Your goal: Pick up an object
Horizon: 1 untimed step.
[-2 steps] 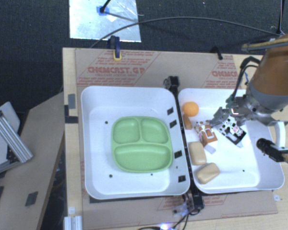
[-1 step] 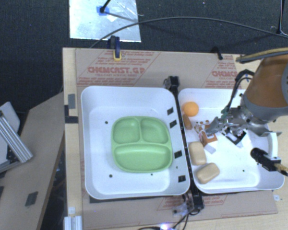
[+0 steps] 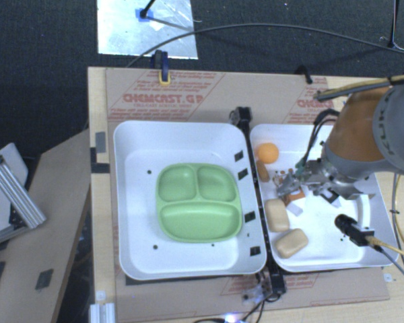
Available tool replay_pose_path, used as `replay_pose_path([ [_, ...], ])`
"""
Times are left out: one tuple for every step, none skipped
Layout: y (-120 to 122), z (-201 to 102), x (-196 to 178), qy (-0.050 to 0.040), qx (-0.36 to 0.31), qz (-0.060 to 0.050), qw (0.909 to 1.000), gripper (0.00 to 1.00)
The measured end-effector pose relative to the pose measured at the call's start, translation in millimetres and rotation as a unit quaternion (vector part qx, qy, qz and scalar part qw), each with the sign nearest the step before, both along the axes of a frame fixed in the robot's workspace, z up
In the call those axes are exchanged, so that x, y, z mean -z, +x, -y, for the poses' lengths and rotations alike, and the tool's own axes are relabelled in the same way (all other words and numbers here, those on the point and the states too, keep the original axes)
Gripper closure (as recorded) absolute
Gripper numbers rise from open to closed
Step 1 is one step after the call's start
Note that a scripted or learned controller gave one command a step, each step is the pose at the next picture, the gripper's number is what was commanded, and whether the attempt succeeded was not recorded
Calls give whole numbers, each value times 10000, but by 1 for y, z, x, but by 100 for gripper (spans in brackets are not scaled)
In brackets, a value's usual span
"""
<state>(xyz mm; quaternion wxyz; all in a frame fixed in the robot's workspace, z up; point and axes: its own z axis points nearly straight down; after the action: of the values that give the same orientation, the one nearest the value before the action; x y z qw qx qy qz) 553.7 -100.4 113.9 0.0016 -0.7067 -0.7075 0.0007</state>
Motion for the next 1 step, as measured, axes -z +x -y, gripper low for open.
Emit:
replay_pose_path([
  [1,1,-13,-6,13,27,10000,100],
])
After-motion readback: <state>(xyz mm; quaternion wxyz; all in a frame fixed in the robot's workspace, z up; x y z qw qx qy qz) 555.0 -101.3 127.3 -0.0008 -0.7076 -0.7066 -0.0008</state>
